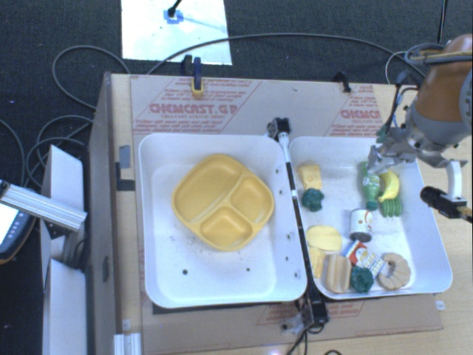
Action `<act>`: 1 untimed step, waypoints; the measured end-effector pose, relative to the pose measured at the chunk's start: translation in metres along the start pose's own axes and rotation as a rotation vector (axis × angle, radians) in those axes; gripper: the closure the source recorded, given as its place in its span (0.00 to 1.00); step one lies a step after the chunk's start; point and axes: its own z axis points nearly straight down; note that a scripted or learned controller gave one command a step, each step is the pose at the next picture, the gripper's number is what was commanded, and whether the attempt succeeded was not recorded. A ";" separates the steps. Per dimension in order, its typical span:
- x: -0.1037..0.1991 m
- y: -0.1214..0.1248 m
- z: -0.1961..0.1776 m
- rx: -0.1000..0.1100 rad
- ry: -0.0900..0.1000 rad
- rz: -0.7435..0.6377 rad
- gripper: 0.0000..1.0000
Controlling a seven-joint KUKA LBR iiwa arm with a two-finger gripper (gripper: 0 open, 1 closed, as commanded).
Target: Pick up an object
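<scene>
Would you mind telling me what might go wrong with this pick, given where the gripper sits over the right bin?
1. The gripper is low over the green bottle, which lies tight against the banana; the fingers may catch both or nudge one aside.
2. The small can is close below and could be knocked.
3. The bin wall is near, leaving little room on that side.

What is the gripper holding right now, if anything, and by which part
Cannot be told. The gripper sits right over the green bottle beside the banana in the right bin, but a hold isn't visible.
</scene>
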 end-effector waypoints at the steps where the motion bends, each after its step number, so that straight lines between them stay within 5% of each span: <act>1: 0.001 0.000 0.001 0.001 0.001 -0.001 0.00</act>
